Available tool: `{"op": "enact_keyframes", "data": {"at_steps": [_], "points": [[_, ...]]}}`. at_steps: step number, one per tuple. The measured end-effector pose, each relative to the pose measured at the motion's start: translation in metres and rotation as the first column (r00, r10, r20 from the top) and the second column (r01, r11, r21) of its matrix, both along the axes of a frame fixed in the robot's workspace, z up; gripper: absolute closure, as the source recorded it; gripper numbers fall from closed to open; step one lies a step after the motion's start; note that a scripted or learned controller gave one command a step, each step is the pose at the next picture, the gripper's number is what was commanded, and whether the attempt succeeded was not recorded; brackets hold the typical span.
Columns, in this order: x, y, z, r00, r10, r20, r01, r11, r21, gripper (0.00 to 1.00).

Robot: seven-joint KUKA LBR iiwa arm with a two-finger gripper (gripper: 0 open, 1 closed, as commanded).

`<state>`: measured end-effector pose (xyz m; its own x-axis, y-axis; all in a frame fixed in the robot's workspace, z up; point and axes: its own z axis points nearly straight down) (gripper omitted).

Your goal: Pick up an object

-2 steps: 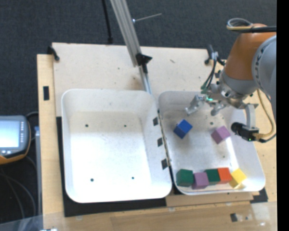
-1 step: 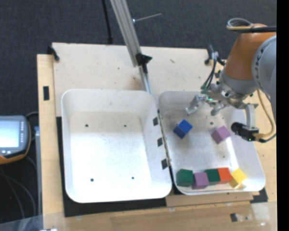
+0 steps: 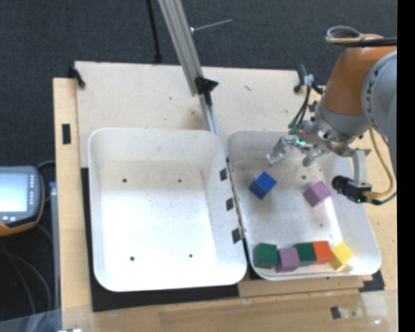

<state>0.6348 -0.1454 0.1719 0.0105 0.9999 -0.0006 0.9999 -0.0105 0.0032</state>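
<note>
Right bin (image 3: pixel 353 216): front-wall row of green cube (image 3: pixel 265 255), purple cube (image 3: pixel 289 258), green, orange, yellow; mid-floor blue cube (image 3: pixel 263 185), tilted, and purple block (image 3: pixel 317 194). Left bin (image 3: pixel 100 206) beside it. Gripper (image 3: pixel 292 151) over far end, fingers spread, pinching nothing.

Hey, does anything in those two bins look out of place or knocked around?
Nothing is spilled or damaged. All the blocks lie in the right bin: a blue block and a purple block sit loose and askew mid-bin, while five others crowd along the near wall. The gripper hovers above them.
</note>
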Motion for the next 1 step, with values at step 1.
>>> {"op": "enact_keyframes", "data": {"at_steps": [1], "points": [[0.0,0.0,0.0,1.0,-0.001,0.0,0.001,1.0,0.0,0.0]]}}
